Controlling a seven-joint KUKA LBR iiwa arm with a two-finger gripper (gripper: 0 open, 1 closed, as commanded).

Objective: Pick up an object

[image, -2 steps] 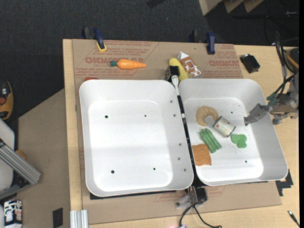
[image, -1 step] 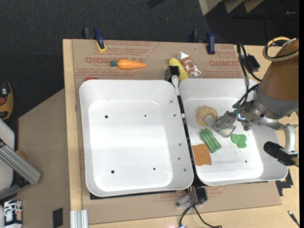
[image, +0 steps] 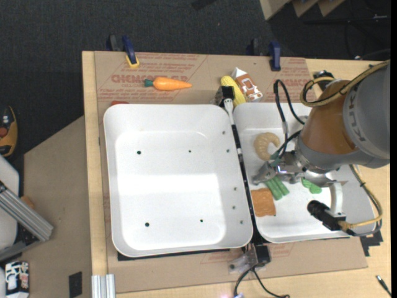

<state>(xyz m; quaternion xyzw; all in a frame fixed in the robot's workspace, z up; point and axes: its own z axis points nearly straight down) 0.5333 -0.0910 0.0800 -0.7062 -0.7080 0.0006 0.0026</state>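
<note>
My gripper (image: 272, 170) is low in the right bin (image: 291, 231), at the end of the grey arm with the orange band (image: 327, 129). A green object (image: 277, 187) lies right under and beside it, partly hidden by the wrist. Just left of the gripper and nearer the front lies a brown toast-like piece (image: 263, 202). A pale beige ring (image: 267, 144) rests a little behind the gripper. Another green bit (image: 312, 186) peeks out to the right of the wrist. Nothing can be seen held.
The left bin (image: 118, 166) adjoins the right one along a shared rim. Behind the bins, on the cardboard, lie a carrot (image: 169, 84), a yellow corn cob (image: 229, 87) and a small orange-and-white packet (image: 249, 88). Cables run over the right bin's back.
</note>
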